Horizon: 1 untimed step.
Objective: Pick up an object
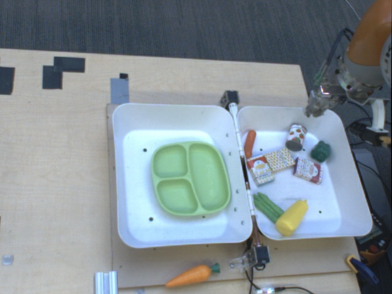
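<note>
The right bin [343, 222] holds several small items. An orange-red sausage [249, 144] lies by its left wall. A brown and white jar-like item [296, 137] and a dark green broccoli piece [320, 150] sit near the back. A patterned packet [279, 159], a red and white packet [260, 169] and a red pouch [307, 170] lie in the middle. A green pod [267, 206] and a yellow bottle [291, 217] lie at the front. My gripper [315, 108] hangs over the bin's back right rim, above and right of the jar-like item, with nothing seen in it.
The left bin [131, 219] holds a light green divided plate [190, 178]. A toy carrot [193, 275] lies on the bench in front of the bins. Cables and the arm [367, 48] crowd the right side.
</note>
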Motion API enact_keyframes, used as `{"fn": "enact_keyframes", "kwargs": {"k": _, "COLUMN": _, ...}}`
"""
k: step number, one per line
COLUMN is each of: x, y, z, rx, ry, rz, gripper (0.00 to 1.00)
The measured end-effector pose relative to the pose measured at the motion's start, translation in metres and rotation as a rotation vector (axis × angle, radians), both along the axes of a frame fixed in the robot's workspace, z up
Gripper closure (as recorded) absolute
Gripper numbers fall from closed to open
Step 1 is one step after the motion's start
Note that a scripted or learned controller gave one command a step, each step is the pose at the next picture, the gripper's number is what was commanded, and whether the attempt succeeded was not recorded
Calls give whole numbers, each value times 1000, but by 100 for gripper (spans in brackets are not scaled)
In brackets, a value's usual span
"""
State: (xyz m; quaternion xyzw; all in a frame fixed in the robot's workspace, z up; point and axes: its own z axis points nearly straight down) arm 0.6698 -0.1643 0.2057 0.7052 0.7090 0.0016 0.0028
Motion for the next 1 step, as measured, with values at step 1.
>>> {"fn": "enact_keyframes", "kwargs": {"k": 1, "x": 0, "y": 88, "z": 34, "rx": 3, "ry": 0, "rz": 1, "gripper": 100}}
